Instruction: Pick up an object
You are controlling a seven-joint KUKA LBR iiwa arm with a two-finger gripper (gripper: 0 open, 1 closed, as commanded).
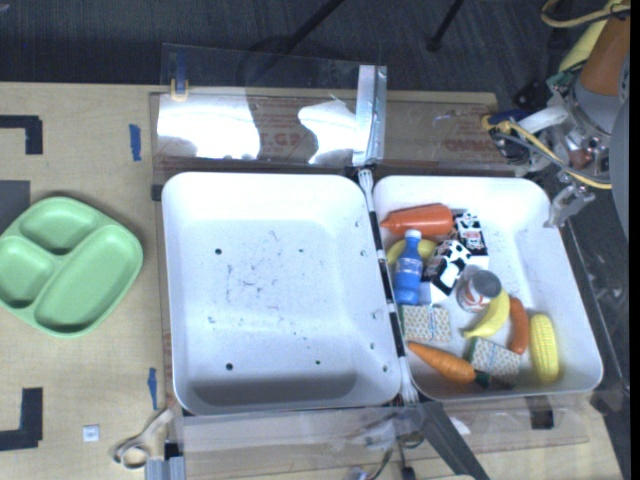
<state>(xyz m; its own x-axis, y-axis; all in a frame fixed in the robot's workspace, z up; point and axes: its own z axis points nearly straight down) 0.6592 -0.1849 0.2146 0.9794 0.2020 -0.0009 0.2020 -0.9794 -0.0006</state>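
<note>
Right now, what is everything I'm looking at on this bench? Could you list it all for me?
bins: two, white, side by side mid-bench.
divided plate: one, green, left of the bins.
carrots: two, orange, right bin, one at the back, one at the front.
bottle: one, blue with yellow cap, right bin's left side.
banana: one, yellow, right bin centre.
corn cob: one, yellow, right bin's right side.
can: one, silver, beside the banana.
clear panel: one, behind the left bin.
robot arm: one, grey and orange, above the right bin's far right corner.
</note>
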